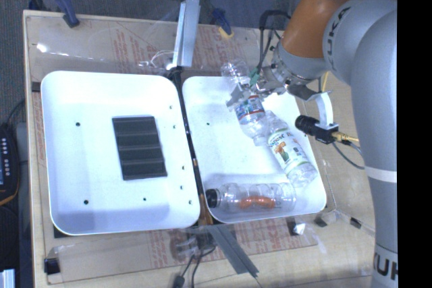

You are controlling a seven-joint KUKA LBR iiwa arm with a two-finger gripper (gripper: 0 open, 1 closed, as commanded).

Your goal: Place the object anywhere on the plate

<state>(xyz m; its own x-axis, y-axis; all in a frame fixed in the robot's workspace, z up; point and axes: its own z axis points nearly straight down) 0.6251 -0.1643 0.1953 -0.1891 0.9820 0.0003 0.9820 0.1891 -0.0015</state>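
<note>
A dark ridged rectangular plate (139,147) lies flat in the middle of the left bin (67,98). Three clear plastic bottles lie in the right bin (209,138). One with a blue label (252,115) is at the upper middle, one with a green and orange label (289,152) is at the right, and one with a black cap (251,197) lies along the near wall. My gripper (241,90) is low over the far part of the right bin, right at the top end of the blue-label bottle. Whether it holds that bottle is not visible.
The grey arm with its orange band (317,17) comes in over the right bin's far right corner. A black cable plug (314,128) hangs beside that bin's right wall. A metal bracket (185,30) stands behind the seam between the bins.
</note>
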